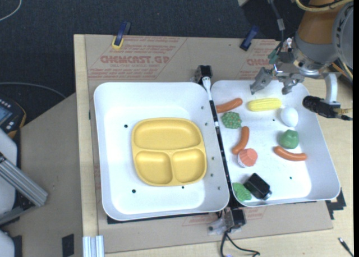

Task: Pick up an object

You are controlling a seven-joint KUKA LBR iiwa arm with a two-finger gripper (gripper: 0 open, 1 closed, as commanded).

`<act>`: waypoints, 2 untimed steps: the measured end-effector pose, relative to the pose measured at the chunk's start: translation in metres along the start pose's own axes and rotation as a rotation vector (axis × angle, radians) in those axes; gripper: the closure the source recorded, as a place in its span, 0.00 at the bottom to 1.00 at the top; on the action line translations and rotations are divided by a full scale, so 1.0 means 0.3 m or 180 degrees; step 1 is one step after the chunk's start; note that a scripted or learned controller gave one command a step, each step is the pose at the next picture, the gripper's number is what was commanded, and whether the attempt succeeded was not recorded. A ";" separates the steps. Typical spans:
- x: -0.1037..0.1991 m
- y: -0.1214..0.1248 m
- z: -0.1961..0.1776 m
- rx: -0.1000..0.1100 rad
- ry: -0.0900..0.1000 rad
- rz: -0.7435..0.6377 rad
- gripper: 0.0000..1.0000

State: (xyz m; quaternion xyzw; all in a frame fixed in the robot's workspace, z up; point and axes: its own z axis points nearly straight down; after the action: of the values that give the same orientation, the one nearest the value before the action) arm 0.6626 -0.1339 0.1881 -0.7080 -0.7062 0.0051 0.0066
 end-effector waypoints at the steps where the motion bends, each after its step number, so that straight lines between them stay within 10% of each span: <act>1: 0.001 0.010 -0.035 -0.0051 -0.0007 -0.0008 0.00; 2: 0.016 -0.013 0.120 -0.0038 -0.0004 -0.0009 0.00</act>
State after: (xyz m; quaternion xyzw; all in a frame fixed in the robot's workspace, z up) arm 0.6581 -0.1290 0.1522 -0.7070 -0.7072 0.0014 0.0019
